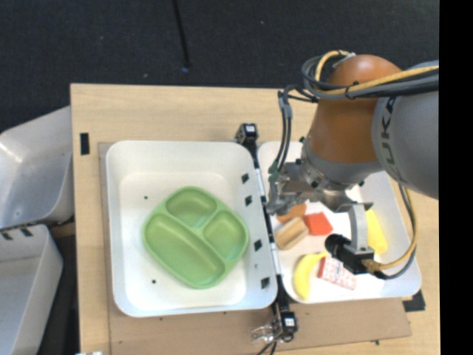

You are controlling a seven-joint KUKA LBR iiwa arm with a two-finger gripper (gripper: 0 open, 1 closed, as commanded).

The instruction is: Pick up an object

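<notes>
The arm hangs low over the right bin (403, 291), its orange band and grey wrist covering the bin's upper half. The gripper (295, 198) sits at the bin's left edge, close against the divider between the two bins. Whether the fingers are open or closed cannot be told here, as the wrist body blocks them, and nothing can be seen held between them. By my reading this is the reach or descent step, with no grasp made yet.

The likely targets lie just below the gripper in the right bin: a tan wooden block (290, 233), an orange block (318, 223) beside it to the right, a yellow lemon-like piece (307, 275) lower down, a small red-and-white packet (336, 274) touching that piece's right side, and a yellow banana-like piece (376, 231) toward the bin's right wall.

The next move calls for settling squarely over one thing, probably the tan block, without nudging its neighbours or catching the divider.

Relative to the right bin, the left bin (118, 198) holds a green divided plate (195, 236). Both bins rest on a light wooden counter (148, 109); dark carpet lies beyond, and a white plastic piece (29, 168) sits at the far left.
</notes>
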